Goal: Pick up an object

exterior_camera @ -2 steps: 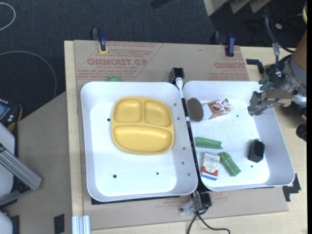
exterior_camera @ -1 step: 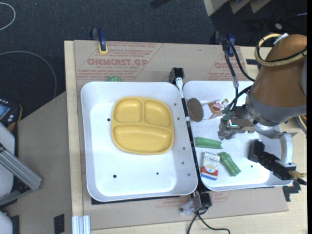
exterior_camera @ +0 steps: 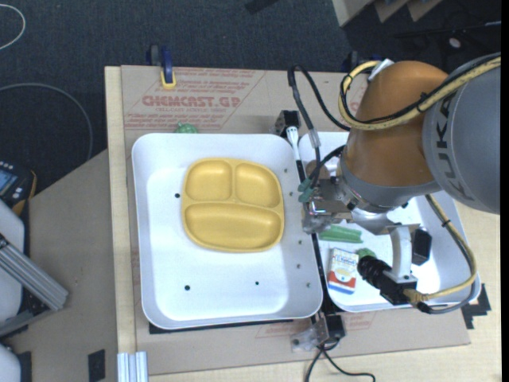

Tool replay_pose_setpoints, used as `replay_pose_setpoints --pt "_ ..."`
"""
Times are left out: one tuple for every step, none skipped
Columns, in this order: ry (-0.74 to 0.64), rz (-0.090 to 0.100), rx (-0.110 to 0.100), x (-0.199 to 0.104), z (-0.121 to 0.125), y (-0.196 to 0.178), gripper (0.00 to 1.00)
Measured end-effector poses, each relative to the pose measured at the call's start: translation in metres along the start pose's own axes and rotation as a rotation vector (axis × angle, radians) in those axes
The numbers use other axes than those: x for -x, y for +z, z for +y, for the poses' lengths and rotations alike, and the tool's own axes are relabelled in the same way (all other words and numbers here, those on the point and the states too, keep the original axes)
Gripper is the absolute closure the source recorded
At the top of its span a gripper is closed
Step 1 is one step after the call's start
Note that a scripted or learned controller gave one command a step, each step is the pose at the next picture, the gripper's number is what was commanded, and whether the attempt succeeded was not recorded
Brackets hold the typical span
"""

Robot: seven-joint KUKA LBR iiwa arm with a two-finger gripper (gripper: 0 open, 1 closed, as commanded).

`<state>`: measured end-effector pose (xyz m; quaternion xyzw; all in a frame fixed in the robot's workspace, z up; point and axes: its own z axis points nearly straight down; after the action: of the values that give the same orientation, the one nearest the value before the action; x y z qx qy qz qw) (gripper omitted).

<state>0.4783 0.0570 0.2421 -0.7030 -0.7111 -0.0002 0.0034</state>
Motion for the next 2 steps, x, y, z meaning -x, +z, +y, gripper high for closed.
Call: replay_pose_setpoints --pt "0.004 0.000 0.015 -0.051 0.002 -0.095 1.00" --pt "0.004 0.000 0.017 -0.102 0.019 -0.181 1.00"
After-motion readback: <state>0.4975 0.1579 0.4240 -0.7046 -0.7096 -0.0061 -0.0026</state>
